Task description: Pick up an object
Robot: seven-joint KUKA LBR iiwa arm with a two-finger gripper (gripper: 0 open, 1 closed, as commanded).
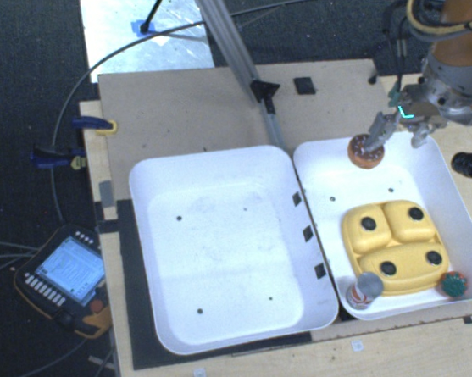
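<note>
In the right bin point(438, 169), the end effector point(373, 143) grips a brown round object point(365, 152).

A single fixed camera looks down at a slant from above the tan wooden bench point(208, 101), far enough off to take in both shallow white plastic bins point(217, 245). The grey-and-orange arm point(456, 37) enters from about two o'clock; dark floor shows toward nine o'clock.
</note>
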